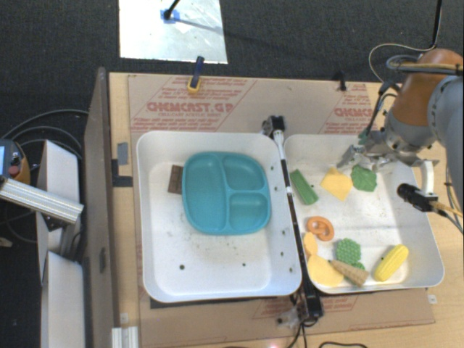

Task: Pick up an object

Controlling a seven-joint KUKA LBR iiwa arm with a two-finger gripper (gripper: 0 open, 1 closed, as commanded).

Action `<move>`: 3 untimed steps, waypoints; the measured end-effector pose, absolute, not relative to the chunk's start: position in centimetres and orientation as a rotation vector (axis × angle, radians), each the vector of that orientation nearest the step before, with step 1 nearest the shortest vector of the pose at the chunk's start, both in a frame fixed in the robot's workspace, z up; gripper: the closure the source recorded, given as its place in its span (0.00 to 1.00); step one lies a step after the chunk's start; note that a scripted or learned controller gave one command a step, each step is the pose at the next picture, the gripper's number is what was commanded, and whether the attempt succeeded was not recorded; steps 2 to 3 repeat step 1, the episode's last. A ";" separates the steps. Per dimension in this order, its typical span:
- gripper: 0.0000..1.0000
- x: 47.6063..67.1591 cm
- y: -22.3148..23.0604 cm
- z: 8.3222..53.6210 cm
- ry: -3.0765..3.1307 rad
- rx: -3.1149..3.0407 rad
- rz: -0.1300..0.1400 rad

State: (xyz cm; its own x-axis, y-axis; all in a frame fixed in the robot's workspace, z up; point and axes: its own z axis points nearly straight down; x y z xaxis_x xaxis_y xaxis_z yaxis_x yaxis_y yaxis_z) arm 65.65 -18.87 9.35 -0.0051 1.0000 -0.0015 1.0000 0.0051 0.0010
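Presumably aimed at the green leafy piece [365,179], lying in the far part of the right bin [428,267], just right of the yellow wedge [337,185] and touching or nearly touching it. Roughly square, with no clear long axis. Sits directly under and slightly near of the end effector [368,158], which hangs over the far right bin with the grey arm [428,104] reaching in from the right. Cannot tell how far open the end effector stands, nor whether anything is caught in it; nothing visibly lifted. Judged as an approach or descent over that green piece, with the yellow wedge close enough on the left to be bumped or grabbed instead.

Farther out in the same bin: green stick [304,186] near the divider, orange pretzel [320,228], green bumpy round [348,251], yellow corn [390,262], cone [348,270] over a pale yellow shape at the near edge. Left bin [156,267] holding a teal divided plate [226,193] and a small brown block [175,180]. Both bins on the table [217,100].
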 end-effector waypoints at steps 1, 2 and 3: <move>1.00 65.8 -18.9 10.5 2.225 2.209 0.004; 1.00 65.8 -18.9 10.5 2.225 2.209 0.004; 1.00 65.8 -18.9 10.5 2.225 2.209 0.004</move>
